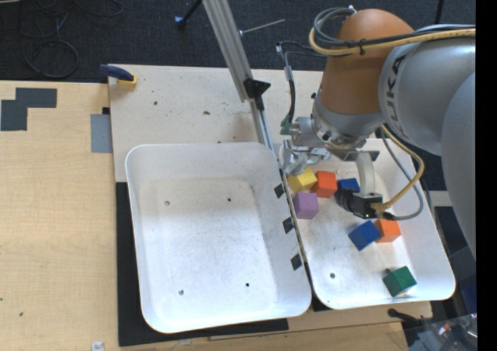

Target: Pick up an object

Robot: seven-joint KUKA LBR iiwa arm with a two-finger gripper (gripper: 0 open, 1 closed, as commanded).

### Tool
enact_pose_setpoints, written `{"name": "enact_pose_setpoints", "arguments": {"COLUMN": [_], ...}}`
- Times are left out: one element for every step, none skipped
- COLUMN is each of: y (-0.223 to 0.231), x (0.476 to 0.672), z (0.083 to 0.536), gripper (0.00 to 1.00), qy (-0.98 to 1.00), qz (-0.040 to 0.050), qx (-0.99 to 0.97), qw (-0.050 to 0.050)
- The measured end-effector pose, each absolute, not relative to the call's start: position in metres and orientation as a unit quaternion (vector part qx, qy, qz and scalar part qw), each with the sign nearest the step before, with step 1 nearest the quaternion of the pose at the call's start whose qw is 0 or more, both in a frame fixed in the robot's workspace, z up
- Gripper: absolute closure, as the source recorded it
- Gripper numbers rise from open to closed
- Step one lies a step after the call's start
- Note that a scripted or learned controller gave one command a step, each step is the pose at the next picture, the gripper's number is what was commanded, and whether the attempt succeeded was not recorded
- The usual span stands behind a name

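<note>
My gripper (297, 161) hangs over the far left corner of the right bin (435, 283), just above a yellow block (304, 180). An orange block (326, 182) and a small blue block (349, 185) lie beside the yellow one. A purple block (306, 205) sits just in front of it, near the bin's left wall. Nearer the front lie a larger blue block (363, 235), touching an orange block (388, 229), and a green block (400, 281). The arm hides the gripper's fingertips.
The left bin (202, 241) stands beside the right one, with a row of black clips (288, 224) along the shared rim. A slanted aluminium bar (233, 54) rises behind the bins, close to the gripper.
</note>
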State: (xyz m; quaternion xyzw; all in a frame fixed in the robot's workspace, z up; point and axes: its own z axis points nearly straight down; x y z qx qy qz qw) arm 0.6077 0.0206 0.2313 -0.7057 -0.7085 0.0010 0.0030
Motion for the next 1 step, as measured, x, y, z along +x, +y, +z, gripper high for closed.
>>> {"name": "enact_pose_setpoints", "arguments": {"y": [0.0746], "x": [0.5944], "z": [0.2399], "gripper": [1.0], "qy": [-0.709], "qz": [0.0011], "qx": [-0.706], "qw": [0.003]}}
